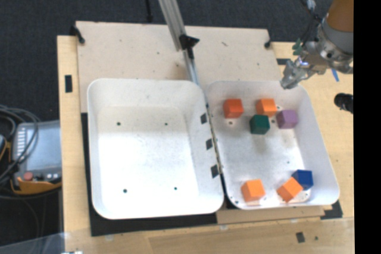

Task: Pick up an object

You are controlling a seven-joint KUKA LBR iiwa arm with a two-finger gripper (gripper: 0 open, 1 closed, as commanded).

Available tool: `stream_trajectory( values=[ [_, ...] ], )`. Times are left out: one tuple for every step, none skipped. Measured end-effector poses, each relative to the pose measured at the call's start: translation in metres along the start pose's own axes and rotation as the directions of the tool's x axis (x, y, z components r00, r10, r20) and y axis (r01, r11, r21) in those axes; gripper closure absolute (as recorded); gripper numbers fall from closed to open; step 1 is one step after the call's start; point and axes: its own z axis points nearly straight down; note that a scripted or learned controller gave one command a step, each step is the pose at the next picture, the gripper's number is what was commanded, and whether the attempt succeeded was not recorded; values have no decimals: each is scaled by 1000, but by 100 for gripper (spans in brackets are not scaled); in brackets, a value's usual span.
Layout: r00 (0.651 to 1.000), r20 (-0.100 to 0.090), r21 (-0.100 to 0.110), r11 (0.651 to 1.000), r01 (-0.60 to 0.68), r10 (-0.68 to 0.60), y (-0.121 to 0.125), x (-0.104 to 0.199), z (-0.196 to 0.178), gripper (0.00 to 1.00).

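Hovering over the right bin's (318,146) far corner, the gripper (290,79) (jaw state unreadable) has the purple cube (287,118) nearest, just below it.

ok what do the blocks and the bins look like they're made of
Blocks, such as the green one and the purple one: probably painted wood or foam, going by flat matte colour and crisp edges. Bins: likely thin moulded plastic, smooth white with rounded corners and lips. Bench: pale, speckled, looks like particleboard.
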Motion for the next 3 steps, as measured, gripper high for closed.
stream_trajectory(
  values=[
    [1000, 1, 7, 1000, 0, 0, -12, 41, 12, 100],
    [1000, 0, 8, 1000, 0, 0, -26, 90, 26, 100],
    [1000, -2, 7, 1000, 3, -3, -39, 145, 26, 100]
  ],
)
